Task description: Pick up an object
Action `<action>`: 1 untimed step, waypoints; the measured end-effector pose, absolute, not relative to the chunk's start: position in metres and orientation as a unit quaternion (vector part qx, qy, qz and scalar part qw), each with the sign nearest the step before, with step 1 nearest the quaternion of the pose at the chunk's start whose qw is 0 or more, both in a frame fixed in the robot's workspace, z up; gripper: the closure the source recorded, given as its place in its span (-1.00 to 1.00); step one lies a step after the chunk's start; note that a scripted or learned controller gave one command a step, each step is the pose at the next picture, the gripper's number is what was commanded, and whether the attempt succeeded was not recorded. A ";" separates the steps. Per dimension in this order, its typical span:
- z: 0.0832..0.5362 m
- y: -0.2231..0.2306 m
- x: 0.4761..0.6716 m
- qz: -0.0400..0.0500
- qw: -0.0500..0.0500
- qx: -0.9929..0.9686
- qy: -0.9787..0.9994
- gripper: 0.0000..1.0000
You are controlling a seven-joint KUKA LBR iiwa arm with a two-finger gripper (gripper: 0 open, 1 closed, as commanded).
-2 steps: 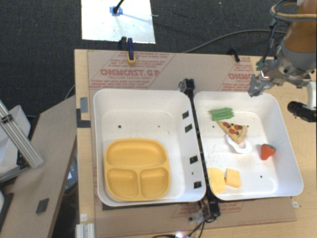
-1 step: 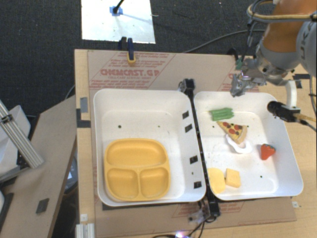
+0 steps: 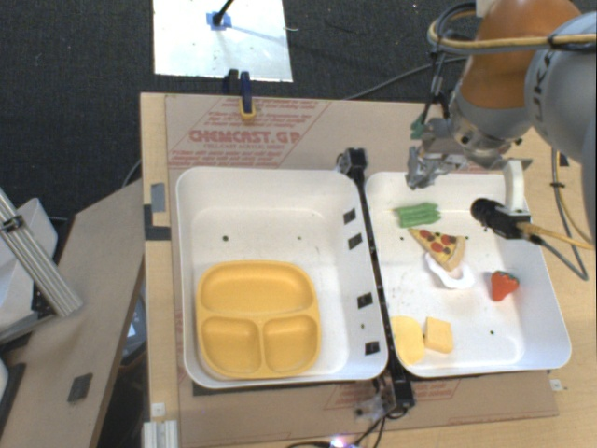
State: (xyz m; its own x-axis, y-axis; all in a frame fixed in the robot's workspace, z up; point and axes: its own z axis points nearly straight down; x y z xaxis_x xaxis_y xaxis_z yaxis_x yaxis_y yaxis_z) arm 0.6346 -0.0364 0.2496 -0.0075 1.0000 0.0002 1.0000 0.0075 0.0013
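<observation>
I see my gripper (image 3: 424, 174) hovering over the right bin (image 3: 541, 343) at its 11 o'clock corner, just above the green piece (image 3: 416, 215). A pizza slice (image 3: 439, 244) lies at 5 o'clock from that. The left bin (image 3: 270, 194) holds a yellow divided tray (image 3: 258, 318).

Green piece (image 3: 416, 215): flat, oblong, ridged toy food; lies near the back of the right bin (image 3: 550, 329), long axis roughly left to right, slightly tilted.
Pizza slice (image 3: 438, 244): triangular toy wedge, orange crust, red dots; lies flat just in front of the green piece, its tip pointing toward the left bin (image 3: 201, 199).
White piece (image 3: 453, 275): small, curved; partly under the pizza slice's front edge, touching it.
Strawberry (image 3: 504, 286): red, green cap; lies apart, right of the white piece.
Yellow disc (image 3: 406, 338): pale, oval, flat; at the bin's front left.
Cheese block (image 3: 438, 335): yellow, squarish; touching the disc's right side.
Yellow tray (image 3: 259, 318): three compartments; front of the left bin.
</observation>
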 end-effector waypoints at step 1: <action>0.236 0.010 0.628 0.001 0.001 0.705 0.710 1.00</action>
State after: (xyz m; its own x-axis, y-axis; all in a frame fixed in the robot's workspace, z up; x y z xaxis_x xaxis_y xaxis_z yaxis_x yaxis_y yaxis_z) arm 0.6284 0.0098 0.2360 -0.0072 1.0000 0.0001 1.0000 0.0072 0.0018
